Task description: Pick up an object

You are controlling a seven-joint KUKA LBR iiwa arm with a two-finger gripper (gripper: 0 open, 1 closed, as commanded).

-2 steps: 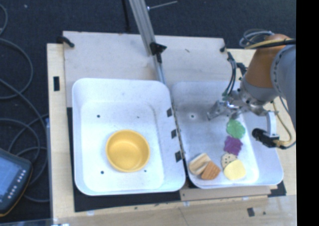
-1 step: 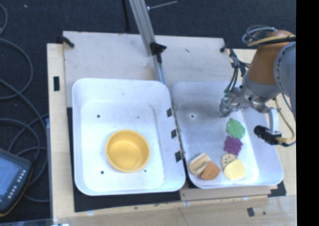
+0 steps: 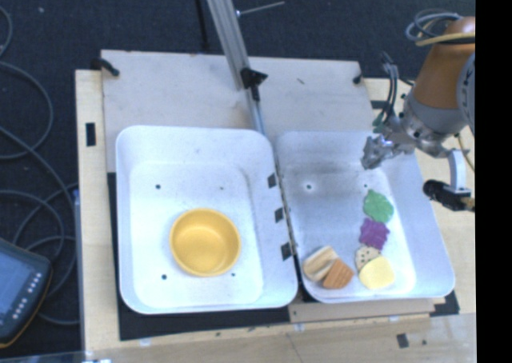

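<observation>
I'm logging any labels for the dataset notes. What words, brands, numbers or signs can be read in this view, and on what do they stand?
None can be read.
The screen device at the lower left shows a display, but its content is too small and blurred to read.
The yellow bowl, the white bins and the gripper carry no visible text.

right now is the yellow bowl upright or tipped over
Upright. The yellow bowl sits in the left bin with its round opening facing up, inside visible.

Metal pole (image 3: 226,21), tablet (image 3: 18,288) (lower left corner)
</observation>
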